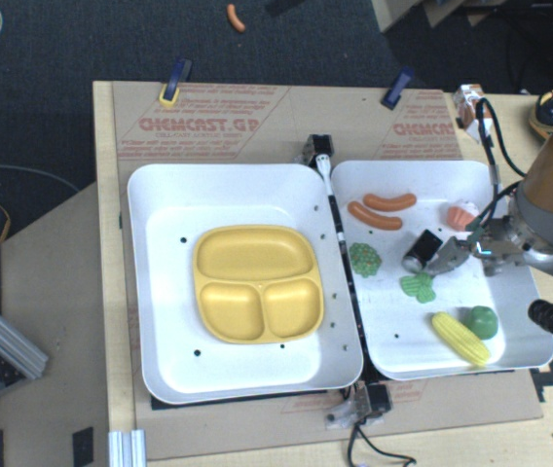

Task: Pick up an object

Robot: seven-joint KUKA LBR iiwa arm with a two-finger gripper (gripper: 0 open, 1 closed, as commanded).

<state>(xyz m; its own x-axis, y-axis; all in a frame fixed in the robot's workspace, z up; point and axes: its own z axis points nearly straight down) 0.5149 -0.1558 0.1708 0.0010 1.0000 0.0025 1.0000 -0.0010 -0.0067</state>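
- The left bin [150, 261] holds a yellow three-section plate [257, 282].
- The right bin [432, 175] holds two sausages [384, 210], a broccoli floret [364, 258], a small green leafy piece [417, 286], a corn cob [460, 338], a green pepper [482, 321] and a pinkish-orange piece [460, 216].
- The hand [423, 253] hangs just above the leafy piece; its state cannot be told.
- The table [257, 115] is a printed brown board over dark carpet [82, 27].
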